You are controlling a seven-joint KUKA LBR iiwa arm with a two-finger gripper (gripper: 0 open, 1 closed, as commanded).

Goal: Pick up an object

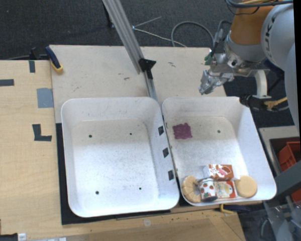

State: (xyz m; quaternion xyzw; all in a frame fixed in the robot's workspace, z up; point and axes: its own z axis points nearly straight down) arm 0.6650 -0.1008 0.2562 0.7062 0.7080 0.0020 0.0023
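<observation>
Above the far rim of the right-hand shallow white bin [251,125]: gripper [207,87] is seen, nothing held | jaws' state cannot be told | small purple square block [182,131] lies inside, below gripper; packets and round biscuits heaped at near rim | progress: grasp not yet made, descent and lift remain.

Both white bins [112,107] look like matt speckled plastic; the bench [21,149] is pale wood; the mast [128,38] is dull metal.

Arm [266,20] cut off at top and right edges, pincer [207,86] fingers too small to read
</observation>
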